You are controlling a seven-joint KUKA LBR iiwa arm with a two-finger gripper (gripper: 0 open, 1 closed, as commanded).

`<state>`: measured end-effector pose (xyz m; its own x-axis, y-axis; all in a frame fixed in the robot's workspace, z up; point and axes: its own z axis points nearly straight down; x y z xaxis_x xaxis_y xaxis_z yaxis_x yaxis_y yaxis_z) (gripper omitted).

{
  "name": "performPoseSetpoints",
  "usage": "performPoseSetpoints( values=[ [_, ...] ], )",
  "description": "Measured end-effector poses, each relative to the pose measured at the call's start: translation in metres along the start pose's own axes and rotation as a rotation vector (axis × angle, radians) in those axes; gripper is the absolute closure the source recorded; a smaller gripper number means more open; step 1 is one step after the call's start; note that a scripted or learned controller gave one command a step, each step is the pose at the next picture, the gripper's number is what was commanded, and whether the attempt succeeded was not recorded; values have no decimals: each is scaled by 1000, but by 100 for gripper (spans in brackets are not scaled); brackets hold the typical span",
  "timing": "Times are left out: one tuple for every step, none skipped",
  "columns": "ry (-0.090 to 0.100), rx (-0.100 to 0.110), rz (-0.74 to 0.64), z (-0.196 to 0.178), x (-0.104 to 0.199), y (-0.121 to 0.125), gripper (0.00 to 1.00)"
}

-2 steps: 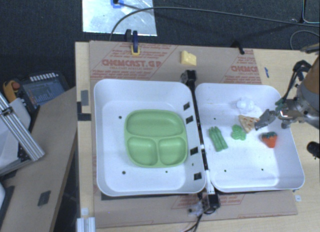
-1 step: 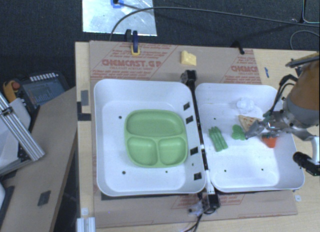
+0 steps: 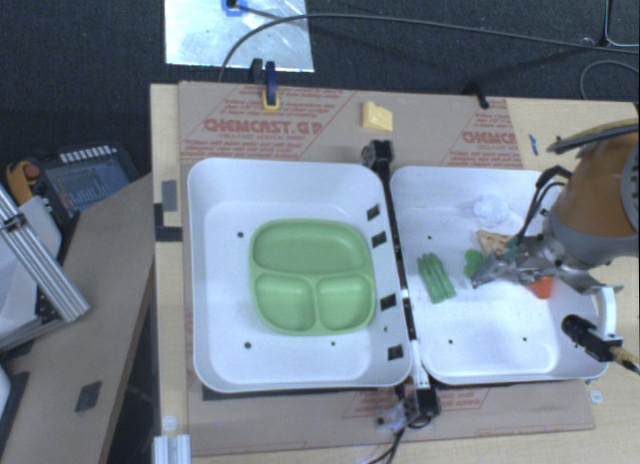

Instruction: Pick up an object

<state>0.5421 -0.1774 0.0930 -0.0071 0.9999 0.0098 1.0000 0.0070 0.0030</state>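
Reaching in from the right over the right bin, with the gripper hanging low beside a small green piece and near the green ridged block; finger spread impossible to tell. Sitting in the left bin: 1 green divided plate

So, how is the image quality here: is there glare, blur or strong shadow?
Camera view: even, soft light with faint shadows; the silver sheet at top shows bright glare; the white bins look nearly washed out; the gripper and small items near it look soft, lacking fine detail.
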Motion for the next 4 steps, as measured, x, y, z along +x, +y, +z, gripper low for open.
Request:
performPoseSetpoints(
  values=[
    [-8,-2,3,-12,-3,0,100],
    [-13,-4,5,-65,-14,2,100],
    [-12,-4,2,-113,-5,4,100],
    [-12,-2,2,-150,-5,6,100]
  ],
)
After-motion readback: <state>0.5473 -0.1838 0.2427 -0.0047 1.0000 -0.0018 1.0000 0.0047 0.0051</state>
